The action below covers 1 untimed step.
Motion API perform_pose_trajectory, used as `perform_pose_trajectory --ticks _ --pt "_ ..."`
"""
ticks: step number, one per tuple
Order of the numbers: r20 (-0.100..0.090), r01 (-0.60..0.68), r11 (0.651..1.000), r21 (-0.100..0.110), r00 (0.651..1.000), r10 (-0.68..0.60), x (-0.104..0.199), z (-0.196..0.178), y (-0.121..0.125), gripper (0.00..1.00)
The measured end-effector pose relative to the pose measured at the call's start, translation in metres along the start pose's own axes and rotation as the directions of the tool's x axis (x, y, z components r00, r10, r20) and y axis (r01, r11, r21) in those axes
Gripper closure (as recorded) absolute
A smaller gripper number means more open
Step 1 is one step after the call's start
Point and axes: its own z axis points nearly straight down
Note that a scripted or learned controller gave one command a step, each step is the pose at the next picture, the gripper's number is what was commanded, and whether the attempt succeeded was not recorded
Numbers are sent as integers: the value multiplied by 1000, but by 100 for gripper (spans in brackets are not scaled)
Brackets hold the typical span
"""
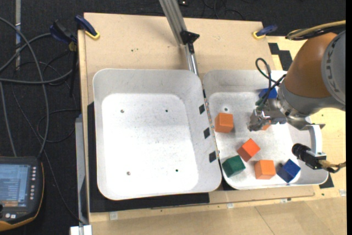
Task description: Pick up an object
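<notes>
Over the right bin point(231, 88), the arm point(313, 77) reaches in, gripper point(258, 121) lowered beside an orange block point(224, 122). Whether its fingers are parted or closed, I cannot tell.

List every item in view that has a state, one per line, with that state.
Gripper: low inside the right bin, nothing visibly held.
Upper orange block: loose on the bin floor, left of the gripper.
Middle orange block: resting, turned at an angle.
Lower orange block: resting near the front rim.
Green block: resting in the front left corner.
Blue block: resting beside the lower orange block.
Right bin: holds all five blocks.
Left bin: white, speckled.
</notes>
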Motion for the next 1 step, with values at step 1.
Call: perform_pose_trajectory --ticks 1 --pt "0 5 1000 -1 1000 -5 4 -44 4 100"
